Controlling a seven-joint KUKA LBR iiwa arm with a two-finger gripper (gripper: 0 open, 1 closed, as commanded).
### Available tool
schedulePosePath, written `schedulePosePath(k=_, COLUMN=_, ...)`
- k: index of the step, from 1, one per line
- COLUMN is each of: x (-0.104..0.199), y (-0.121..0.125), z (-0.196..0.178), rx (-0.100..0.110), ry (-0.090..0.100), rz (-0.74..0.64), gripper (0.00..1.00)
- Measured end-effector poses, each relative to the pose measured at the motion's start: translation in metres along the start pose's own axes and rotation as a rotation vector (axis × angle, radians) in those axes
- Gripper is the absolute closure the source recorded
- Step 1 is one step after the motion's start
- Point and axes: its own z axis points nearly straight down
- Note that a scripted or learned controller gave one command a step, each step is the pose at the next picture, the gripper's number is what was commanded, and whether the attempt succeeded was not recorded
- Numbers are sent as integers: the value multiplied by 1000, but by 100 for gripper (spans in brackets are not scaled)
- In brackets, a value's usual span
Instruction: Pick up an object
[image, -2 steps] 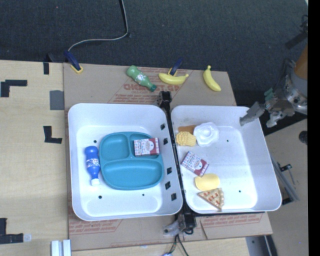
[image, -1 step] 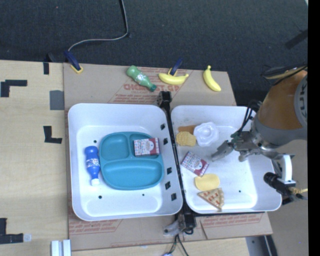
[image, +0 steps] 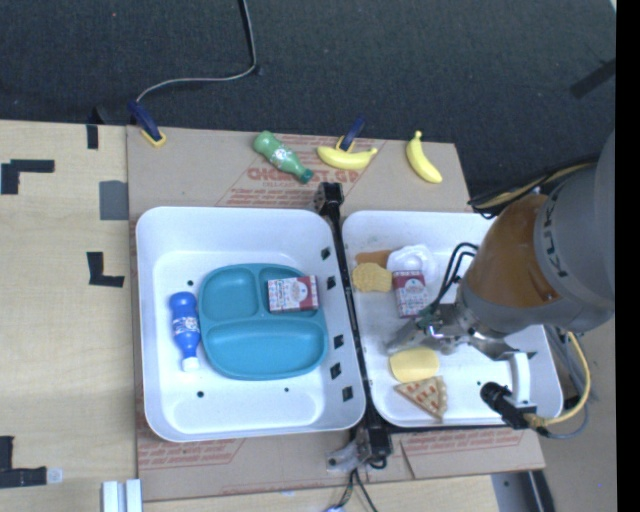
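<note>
My gripper (image: 424, 326) reaches down into the right bin (image: 535, 385) from the right, under the grey arm with its orange band (image: 510, 262). Its tip hangs between a small red and white carton (image: 410, 293) above it and a pale yellow block (image: 414, 363) just below it. A waffle-textured pizza slice (image: 423, 397) lies in front of the yellow block. A white packet (image: 412, 260), a yellow cookie (image: 372, 279) and a brown piece (image: 369, 260) lie at the back left of this bin. I see nothing lifted off the bin floor.
The left bin (image: 160, 240) holds a teal divided tray (image: 262, 322) with a red carton (image: 292, 294) on it and a blue bottle (image: 183, 329) beside it. Behind the bins lie a green bottle (image: 282, 156) and two bananas (image: 346, 156) (image: 424, 160). The bins share a black divider (image: 345, 300).
</note>
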Motion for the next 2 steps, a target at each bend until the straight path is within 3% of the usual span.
schedulePosePath(k=1, x=17, y=-23, z=0, rx=-5, ry=-3, rz=1, gripper=0)
schedulePosePath(k=2, x=17, y=32, z=0, rx=-3, ry=-2, rz=-1, gripper=0)
